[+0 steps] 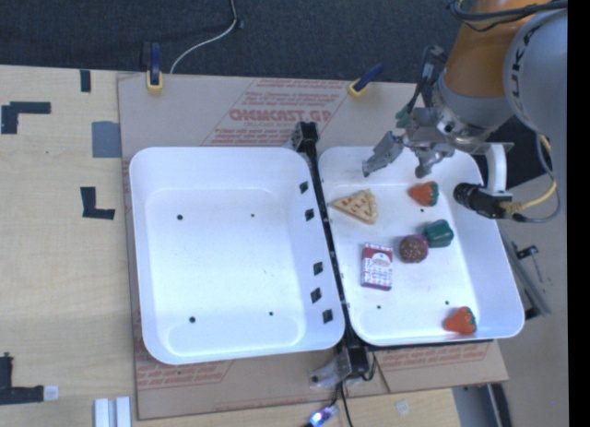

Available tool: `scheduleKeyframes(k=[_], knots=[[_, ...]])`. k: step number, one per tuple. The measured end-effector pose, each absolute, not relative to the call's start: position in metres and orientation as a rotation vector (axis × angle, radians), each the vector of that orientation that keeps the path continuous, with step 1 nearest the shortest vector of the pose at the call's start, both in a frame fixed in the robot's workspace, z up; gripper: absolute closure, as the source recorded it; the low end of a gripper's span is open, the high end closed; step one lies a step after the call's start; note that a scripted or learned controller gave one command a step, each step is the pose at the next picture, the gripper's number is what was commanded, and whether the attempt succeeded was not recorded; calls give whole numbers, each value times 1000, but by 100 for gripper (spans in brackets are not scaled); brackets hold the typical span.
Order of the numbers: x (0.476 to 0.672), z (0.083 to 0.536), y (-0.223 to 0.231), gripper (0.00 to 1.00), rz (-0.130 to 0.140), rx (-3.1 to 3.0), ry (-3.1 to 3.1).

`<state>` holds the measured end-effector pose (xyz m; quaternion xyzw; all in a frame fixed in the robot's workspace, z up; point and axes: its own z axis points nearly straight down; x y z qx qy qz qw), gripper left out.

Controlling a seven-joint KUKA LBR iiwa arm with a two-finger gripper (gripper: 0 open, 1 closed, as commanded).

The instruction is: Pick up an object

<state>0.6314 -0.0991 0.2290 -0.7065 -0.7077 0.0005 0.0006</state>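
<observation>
My gripper (404, 160) hangs open above the far part of the right bin (493, 268), its two grey fingers spread with nothing between them. Just below and left of it lies a tan waffle-patterned wedge (357, 207). A red and orange toy (423, 194) sits right under the right finger. Further forward are a green toy (438, 232), a dark red round toy (413, 250), a small red and white box (376, 266) and another red-orange toy (460, 321) near the bin's front right corner.
The left bin (221, 250) adjoins the right one along a black divider (318, 231). A black cable and connector (489, 200) hang by the right bin's far right rim. Clamps (153, 67) hold the cardboard sheet at the back.
</observation>
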Motion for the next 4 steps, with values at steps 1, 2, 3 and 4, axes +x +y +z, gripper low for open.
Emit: scheduleKeyframes(k=[1,2,3,4], knots=[[631,239,-98,100,2,-2216,-2224],[583,228,-22,100,2,-2209,-2226],[577,327,19,100,-12,-2217,-2233],[532,310,51,100,5,-2214,-2223]])
